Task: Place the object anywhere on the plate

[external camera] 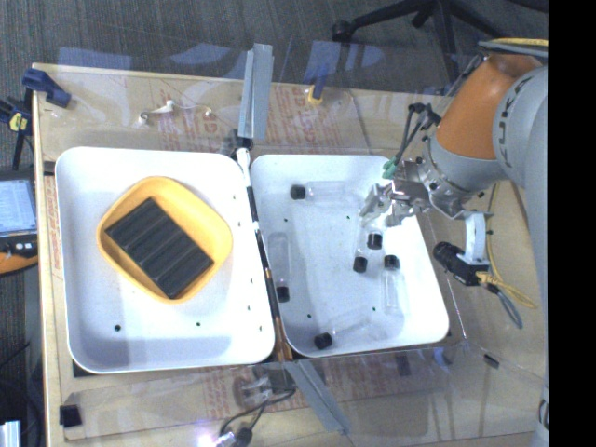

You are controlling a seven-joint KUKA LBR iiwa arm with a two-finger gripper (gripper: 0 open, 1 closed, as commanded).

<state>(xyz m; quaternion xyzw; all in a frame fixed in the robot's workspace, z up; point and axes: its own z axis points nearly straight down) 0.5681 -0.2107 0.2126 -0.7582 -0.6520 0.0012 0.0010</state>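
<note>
Around the claw (380,205), small black pieces (373,241) in right bin (424,319).

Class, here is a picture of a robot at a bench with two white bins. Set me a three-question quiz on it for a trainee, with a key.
1. True or false: the yellow plate lies in the left bin.
2. What rests on the plate: A) a dark ridged block, B) a spoon, C) a cup?
3. Over which bin does the pincer hang?

Key
1. True.
2. A, the dark ridged block, lying flat within the plate's rim.
3. The right bin, near its upper right corner; several small black pieces lie scattered in that bin.
</note>
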